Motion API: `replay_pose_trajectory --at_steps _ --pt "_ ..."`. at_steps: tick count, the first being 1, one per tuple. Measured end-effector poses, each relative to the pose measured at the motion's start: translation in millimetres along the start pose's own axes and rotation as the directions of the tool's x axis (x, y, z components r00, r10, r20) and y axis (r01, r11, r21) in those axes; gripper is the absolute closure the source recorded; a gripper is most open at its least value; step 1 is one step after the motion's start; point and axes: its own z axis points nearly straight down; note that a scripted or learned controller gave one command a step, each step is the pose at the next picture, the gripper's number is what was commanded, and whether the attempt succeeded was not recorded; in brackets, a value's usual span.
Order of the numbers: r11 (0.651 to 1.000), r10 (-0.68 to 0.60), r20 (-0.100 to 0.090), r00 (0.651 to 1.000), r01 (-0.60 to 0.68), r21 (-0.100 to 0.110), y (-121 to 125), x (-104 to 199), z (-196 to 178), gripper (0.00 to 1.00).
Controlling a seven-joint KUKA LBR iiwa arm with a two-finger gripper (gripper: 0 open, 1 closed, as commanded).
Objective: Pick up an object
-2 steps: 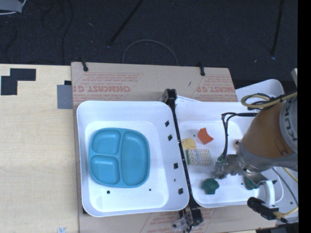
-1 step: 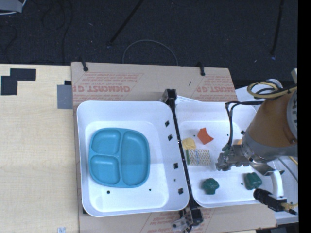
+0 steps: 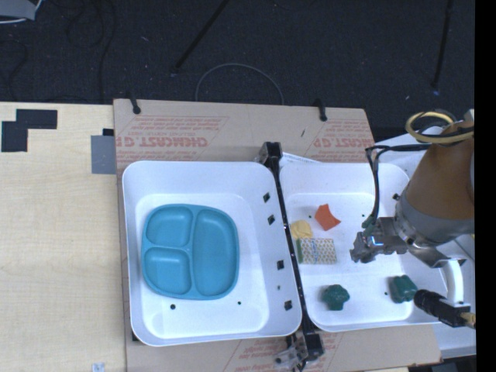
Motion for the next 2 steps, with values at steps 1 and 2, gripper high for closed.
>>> replay_pose_trajectory --at_steps 1,2 --pt "1.000 0.001 0.000 1.000 -0.001 0.002 0 -1 -20 1.00" --pt "1.000 -0.003 -0.001 1.000 0.003 0.004 13 55 -25 1.00"
